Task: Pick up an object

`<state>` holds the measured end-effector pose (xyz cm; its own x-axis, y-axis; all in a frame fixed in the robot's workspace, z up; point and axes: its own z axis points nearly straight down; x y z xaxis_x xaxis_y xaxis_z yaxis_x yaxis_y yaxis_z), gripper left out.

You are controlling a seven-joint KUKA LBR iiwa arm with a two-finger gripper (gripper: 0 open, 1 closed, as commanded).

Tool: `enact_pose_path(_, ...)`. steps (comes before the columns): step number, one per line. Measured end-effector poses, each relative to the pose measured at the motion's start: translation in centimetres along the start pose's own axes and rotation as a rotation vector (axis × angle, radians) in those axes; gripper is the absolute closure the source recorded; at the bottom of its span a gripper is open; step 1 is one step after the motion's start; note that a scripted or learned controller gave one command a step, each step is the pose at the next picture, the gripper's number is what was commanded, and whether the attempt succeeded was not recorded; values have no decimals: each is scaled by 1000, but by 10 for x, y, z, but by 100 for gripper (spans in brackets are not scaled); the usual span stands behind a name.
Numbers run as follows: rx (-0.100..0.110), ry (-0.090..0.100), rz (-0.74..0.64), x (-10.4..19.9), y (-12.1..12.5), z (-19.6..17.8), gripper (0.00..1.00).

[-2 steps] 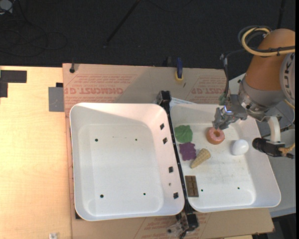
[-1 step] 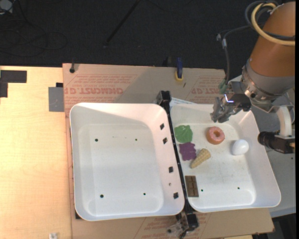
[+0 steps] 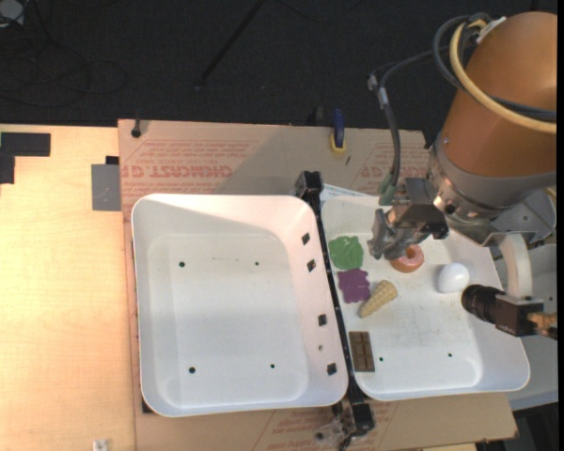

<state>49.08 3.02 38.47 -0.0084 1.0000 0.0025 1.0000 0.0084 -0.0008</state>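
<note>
Nearest, found a small brown block [image 3: 360,350] lying flat at the front left of the right bin [image 3: 451,369], close to the wall shared with the left bin [image 3: 226,299]. Further in, met a tan cone [image 3: 379,298] lying slantwise, narrow end toward the near left, broad end toward the far right, with a purple piece [image 3: 353,284] just beside on the left. Saw a white ball [image 3: 452,277] off to the right at about the same depth, apart from the rest.

Beyond the cone, picked out a pink ring [image 3: 409,260] lying flat, partly hidden under the gripper [image 3: 393,244]. Placed the gripper over the ring's left and far side, either just above or already touching; could not tell which. Could not tell how far open the gripper stood, and made out nothing clearly held in it. Noted a green piece [image 3: 347,252] just left of the gripper, near the dividing wall.

Judged the ring the likeliest pick: right beneath the gripper and a little to the right, round, so with no long axis to line up against. Reckoned on a short drop, nudged rightward, to straddle one side of the band.

Farthest, saw a cardboard sheet [image 3: 216,163] under both bins.
</note>
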Motion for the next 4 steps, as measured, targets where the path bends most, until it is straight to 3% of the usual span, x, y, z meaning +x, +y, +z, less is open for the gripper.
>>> enact_pose_path(1, -1, -3, 5, 60, -15, -63, 100)
enact_pose_path(2, -7, 0, 3, 106, -14, -158, 100)
enact_pose_path(4, 2, -4, 6, 215, -13, -152, 100)
